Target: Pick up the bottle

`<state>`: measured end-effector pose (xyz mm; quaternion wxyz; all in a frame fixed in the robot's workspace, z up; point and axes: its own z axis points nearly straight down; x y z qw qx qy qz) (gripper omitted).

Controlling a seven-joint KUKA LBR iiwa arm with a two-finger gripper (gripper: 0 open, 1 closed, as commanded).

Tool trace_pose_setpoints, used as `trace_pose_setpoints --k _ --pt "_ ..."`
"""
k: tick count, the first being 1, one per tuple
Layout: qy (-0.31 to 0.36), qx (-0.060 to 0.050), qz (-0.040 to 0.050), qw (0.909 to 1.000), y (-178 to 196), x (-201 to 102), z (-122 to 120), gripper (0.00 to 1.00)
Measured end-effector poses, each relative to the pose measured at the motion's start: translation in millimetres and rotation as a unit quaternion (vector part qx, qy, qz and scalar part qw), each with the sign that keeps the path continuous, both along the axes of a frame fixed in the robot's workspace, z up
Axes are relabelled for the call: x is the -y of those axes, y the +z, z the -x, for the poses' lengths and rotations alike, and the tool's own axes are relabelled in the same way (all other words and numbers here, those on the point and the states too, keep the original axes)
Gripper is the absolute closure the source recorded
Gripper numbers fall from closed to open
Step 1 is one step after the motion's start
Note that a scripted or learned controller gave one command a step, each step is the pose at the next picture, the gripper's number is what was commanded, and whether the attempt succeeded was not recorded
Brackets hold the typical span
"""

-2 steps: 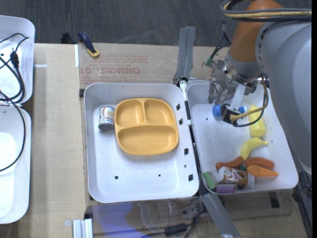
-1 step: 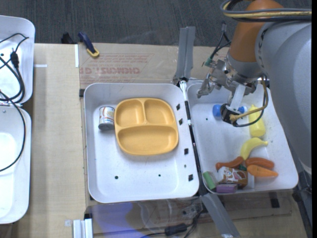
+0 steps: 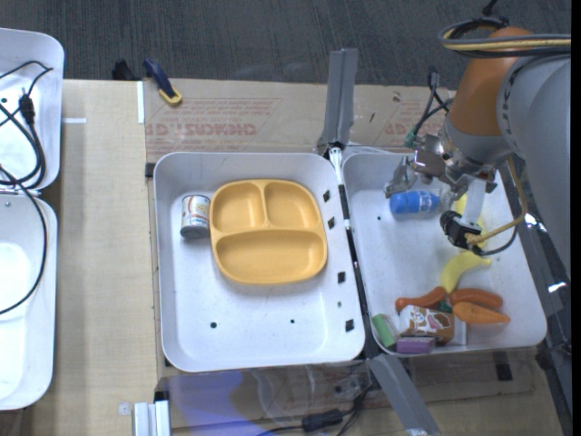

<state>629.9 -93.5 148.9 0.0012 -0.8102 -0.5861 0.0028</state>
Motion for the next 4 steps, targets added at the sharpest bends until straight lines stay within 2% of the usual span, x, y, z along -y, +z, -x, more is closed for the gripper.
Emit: trace_pose_setpoints --k 1,2,3,4 --pt "0.042 0.001 -0.0004 0.9991 -58 18 2 0.00" --pt "0.041 0.001 -0.0001 0.9991 -49 19 2 1.00" --pt "0.078 -0.009 -0.0041 0.9969 -62 45 -23 1.00" --pt "0.079 0.000 -0.0012 0.9969 -58 45 -28 0.00"
